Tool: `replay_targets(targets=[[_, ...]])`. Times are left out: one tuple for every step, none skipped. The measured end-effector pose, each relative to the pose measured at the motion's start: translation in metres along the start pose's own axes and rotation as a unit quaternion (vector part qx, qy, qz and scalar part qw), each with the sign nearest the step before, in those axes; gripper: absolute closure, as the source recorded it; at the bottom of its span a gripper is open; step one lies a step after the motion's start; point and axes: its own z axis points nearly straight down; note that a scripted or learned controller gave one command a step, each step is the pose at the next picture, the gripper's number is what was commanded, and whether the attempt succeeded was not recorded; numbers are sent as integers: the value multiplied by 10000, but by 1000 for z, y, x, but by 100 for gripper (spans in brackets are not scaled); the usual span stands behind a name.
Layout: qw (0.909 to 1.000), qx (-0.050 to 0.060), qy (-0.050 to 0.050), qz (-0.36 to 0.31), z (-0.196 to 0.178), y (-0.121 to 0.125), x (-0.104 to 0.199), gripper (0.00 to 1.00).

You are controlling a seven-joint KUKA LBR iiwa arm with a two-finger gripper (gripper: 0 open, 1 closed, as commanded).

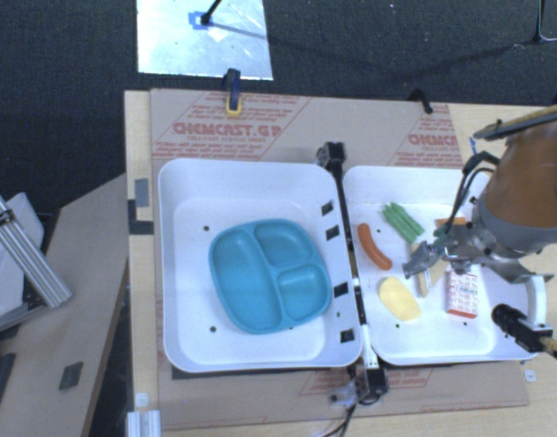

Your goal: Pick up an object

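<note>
Tool [422,264] sits low in the right bin [424,353], among the objects; cannot tell its state, nothing seen clamped in it. It is just beside the yellow piece [399,299] and the red-white packet [461,293]. Orange sausage [374,247] lies near the divider, green piece [403,221] behind it. An orange item is partly hidden behind the arm [529,189]. Left bin [183,271] holds 1 blue sectioned plate [269,276], open floor around it. Both bins sit on the bench [142,335].
</note>
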Motion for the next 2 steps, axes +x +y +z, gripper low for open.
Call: replay_targets(targets=[[10000,0,1,0,63,2,1,0],[10000,-40,-17,7,98,4,0,0]])
